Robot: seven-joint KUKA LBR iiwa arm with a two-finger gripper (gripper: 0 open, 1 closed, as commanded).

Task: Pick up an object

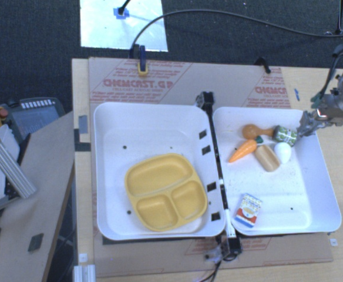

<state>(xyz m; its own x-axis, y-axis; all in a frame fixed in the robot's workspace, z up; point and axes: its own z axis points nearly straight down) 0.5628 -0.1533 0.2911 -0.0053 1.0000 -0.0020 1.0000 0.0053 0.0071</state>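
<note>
Grey two-finger gripper [308, 126] reaches into the right white bin [318, 204] from the right; a small green-labelled can [285, 135] lies just to its left, perhaps touching its tip; whether it is gripped cannot be told

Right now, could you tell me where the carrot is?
The carrot lies in the right bin, toward its upper left, beside the bread roll.
</note>
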